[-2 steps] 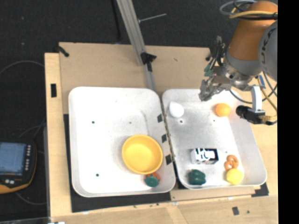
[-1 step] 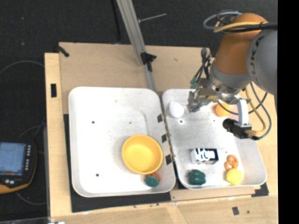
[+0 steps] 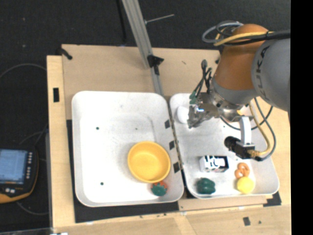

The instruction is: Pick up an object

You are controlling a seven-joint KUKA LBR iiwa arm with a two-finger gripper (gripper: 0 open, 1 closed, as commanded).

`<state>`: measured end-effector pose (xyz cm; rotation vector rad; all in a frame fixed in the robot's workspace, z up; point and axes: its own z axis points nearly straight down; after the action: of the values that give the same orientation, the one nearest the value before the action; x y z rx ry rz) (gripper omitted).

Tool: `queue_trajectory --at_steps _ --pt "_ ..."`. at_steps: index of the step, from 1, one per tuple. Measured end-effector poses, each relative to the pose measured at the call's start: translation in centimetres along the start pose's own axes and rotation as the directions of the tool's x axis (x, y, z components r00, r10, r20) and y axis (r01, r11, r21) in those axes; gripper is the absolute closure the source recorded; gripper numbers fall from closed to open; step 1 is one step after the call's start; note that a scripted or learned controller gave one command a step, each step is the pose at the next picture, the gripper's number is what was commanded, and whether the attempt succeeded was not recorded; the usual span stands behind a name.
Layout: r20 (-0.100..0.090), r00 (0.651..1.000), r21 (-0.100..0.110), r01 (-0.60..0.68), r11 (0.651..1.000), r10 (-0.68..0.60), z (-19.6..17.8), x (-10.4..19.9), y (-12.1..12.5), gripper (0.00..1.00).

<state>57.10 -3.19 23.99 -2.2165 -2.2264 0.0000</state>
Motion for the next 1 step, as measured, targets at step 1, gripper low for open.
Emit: queue_trajectory --at_steps 1 --pt "-0.003 1.000 0.000 0.004 1.000 -0.004 -1.02 5.04 -2.67 1.00"
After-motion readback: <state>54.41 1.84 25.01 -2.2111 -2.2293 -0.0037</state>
